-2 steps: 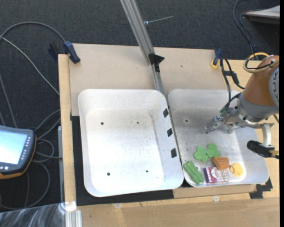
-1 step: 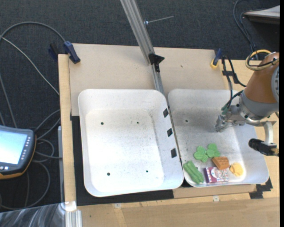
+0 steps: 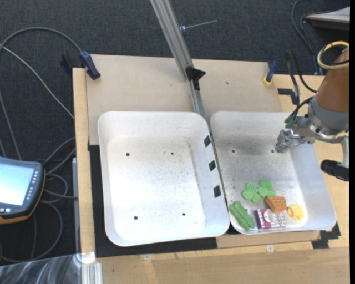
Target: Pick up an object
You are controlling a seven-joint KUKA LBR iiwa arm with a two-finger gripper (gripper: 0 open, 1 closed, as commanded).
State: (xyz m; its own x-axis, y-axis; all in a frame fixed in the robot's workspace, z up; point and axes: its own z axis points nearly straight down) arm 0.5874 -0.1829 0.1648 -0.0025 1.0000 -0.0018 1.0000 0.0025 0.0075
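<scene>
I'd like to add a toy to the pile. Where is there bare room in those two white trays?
The left bin has bare floor from wall to wall. In the right bin, the far half is bare up to the gripper. The near corner is crowded: green clover, green pickle, orange block, yellow piece, small packet.

i'm looking at a robotics lab. the wooden worktop [image 3: 138, 83] is held with blue clamps [image 3: 89, 64], and two white bins [image 3: 152, 125] sit on it over black matting. an aluminium strut [image 3: 173, 39] slants across, cables [image 3: 33, 50] trail over dark carpet [image 3: 33, 16], and a teach pendant [image 3: 16, 188] with a lit screen rests at the left edge.
</scene>
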